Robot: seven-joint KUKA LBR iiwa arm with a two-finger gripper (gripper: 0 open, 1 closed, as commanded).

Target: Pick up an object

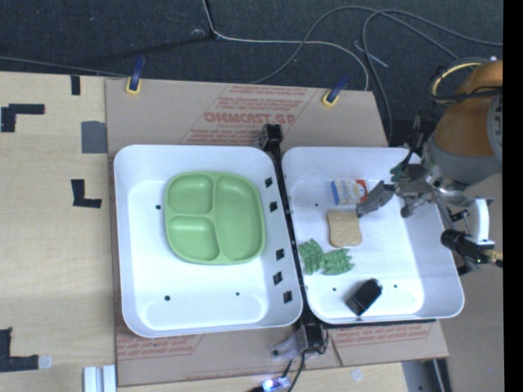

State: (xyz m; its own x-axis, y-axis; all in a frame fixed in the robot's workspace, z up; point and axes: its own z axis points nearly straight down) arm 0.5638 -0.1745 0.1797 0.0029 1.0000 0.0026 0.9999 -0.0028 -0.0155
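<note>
- Where the arm (466, 129) reaches in from the right, its gripper (391, 202) hangs over the right bin (425, 251), toward that bin's far right part.
- Two dark fingers (372, 200) stand spread apart, one pointing left toward the objects, the other lower and to the right; nothing lies between them.
- Just left of the gripper, a small white packet with blue and red print (347, 191) lies near the far side of the right bin.
- A tan slice-shaped piece (344, 228) sits just near of the packet, close to the left fingertip but apart from it.
- A green leafy toy (325, 258) lies nearer still, by the bin's left wall.
- A black block (364, 296) rests tilted at the near side of the right bin, well apart from the gripper.
- In the left bin (139, 243), a green divided plate (215, 217) lies flat near the middle.
- Both bins sit on a cardboard sheet (245, 109) with red print, held at its far edge by two yellow-and-blue clamps (134, 78).
- A thin cable (270, 43) trails across the dark floor beyond.
</note>
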